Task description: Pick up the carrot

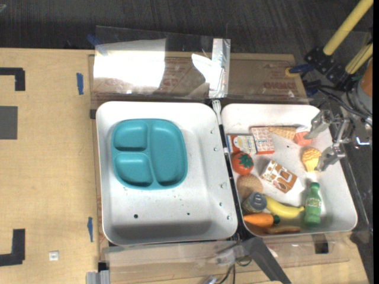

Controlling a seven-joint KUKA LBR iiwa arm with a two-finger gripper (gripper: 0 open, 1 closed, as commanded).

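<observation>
The carrot [258,220] is a short orange piece lying on its side at the front edge of the right bin [349,209], just below the banana [284,209]. My gripper [324,141] hangs over the bin's far right side, well behind the carrot and to its right. Its two fingers are spread, so it is open, and nothing sits between them. A small yellow item [311,157] lies just to the left of the lower fingertip.
The right bin also holds a green bottle [312,204], a tomato [242,163], a brown round item [249,186], a small carton [278,177] and a printed box [261,140]. A teal divided plate [149,152] lies in the left bin [201,218].
</observation>
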